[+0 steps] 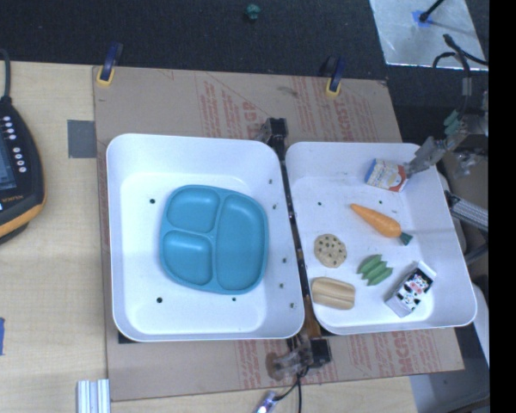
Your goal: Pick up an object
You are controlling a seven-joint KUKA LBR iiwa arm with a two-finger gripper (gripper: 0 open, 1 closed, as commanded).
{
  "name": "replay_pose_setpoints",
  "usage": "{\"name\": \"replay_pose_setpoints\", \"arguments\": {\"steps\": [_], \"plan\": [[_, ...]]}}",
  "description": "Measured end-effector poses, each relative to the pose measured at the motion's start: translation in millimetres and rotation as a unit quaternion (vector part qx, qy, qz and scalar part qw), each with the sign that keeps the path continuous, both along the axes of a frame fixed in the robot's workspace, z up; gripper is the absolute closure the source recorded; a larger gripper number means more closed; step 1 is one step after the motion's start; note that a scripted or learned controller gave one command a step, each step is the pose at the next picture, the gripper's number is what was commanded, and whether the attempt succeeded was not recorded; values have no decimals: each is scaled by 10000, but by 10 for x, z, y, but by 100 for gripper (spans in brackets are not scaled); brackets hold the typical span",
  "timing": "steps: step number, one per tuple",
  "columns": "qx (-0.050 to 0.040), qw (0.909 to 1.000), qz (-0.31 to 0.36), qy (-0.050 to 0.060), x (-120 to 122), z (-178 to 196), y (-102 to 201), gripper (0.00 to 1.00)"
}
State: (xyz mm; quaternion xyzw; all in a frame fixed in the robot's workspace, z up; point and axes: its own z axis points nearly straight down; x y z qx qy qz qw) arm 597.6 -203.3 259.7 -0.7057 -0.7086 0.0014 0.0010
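On the worktop (52, 274), the left bin (125, 231) holds a blue divided plate (213, 239). The right bin (430, 222) holds, from twelve o'clock round: a small carton (383, 175), carrot (377, 219), cow-print box (410, 292), pea pods (375, 269), bread (333, 293), cookie (330, 249). The end effector (428, 155) sits at one o'clock beside the small carton; its grip state can't be told.

Pendant (4, 175) at counter (43, 317) left edge; cardboard (198, 101) under both bins, clamps (109, 63) pinning its far edge; grey tape (81, 138) beside.

Plate (213, 238) in left bin (129, 308) — carrot (377, 219), cookie (330, 249) in right bin (447, 312).
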Motion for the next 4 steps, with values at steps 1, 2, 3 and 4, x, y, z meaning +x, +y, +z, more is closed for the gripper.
{"name": "replay_pose_setpoints", "arguments": {"steps": [1,2,3,4], "plan": [[4,10000,-1,22,-25,-1324,-81,0],[2,10000,17,10,-21,-1684,240,0],[-6,10000,22,11,-18,-1575,226,100],[7,10000,3,-17,313,-619,855,100]]}}
